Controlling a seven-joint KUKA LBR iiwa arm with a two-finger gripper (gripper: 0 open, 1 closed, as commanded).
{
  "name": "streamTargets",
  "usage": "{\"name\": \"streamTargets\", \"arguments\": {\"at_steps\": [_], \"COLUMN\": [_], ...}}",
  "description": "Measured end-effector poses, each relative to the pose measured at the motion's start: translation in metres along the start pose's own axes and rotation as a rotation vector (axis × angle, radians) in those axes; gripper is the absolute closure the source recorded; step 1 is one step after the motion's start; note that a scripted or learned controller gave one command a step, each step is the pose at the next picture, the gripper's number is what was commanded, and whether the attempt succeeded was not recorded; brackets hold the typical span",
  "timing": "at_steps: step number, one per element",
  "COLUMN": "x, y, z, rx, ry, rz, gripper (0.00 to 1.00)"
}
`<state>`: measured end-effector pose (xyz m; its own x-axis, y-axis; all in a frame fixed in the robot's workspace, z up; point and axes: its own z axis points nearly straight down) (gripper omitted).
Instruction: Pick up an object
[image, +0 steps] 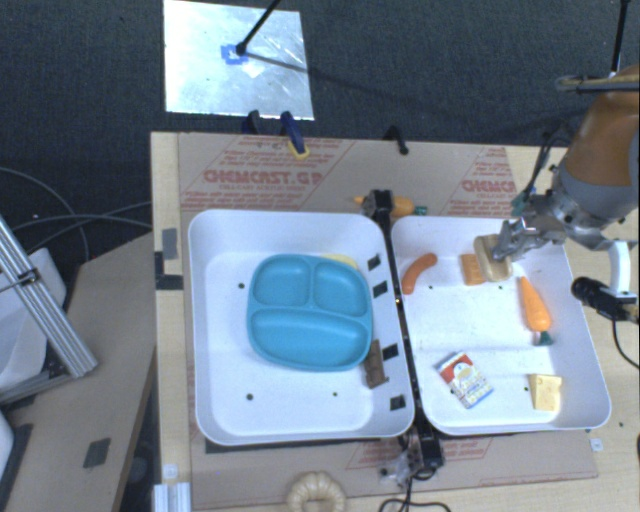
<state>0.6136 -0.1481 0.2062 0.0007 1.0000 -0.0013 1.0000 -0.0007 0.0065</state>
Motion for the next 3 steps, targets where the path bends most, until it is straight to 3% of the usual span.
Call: {"name": "streamTargets", "arguments": {"at_steps": [1,3], "x": [0.000,0.087], "y": [0.001,-0.048], "z": [-0.020,-0.033], "rx": [0.001,0.006], "ry": [0.001,0.002], "rz": [-0.004,-0.009], "gripper": [1.00,1.00]}}
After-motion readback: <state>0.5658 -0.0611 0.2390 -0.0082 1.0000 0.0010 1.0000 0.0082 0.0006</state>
